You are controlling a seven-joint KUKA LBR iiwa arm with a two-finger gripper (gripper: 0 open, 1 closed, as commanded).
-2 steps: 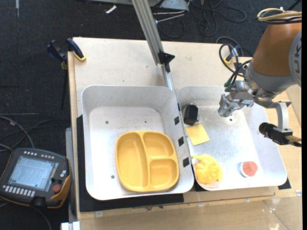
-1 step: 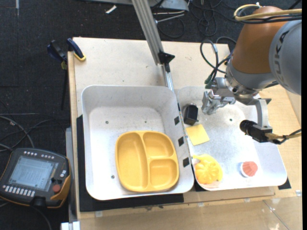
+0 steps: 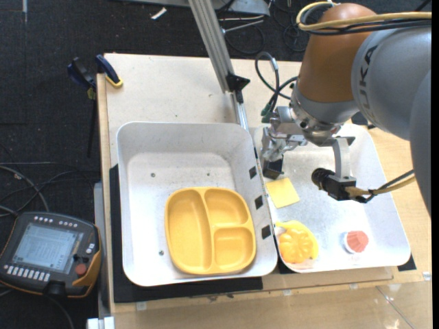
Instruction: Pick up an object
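Note:
My gripper hangs over the left part of the right bin, its dark fingertips just above the near-left corner. Directly below and slightly right of it lies a flat pale yellow square on the bin floor. A crumpled yellow object rests at the bin's front left edge. A small red and white round object sits near the front right. Nothing shows between the fingers.
The left bin holds a yellow divided tray. A slanted metal rail crosses behind the bins. A teach pendant lies off the bench at lower left. Cables and a black fitting hang from the wrist.

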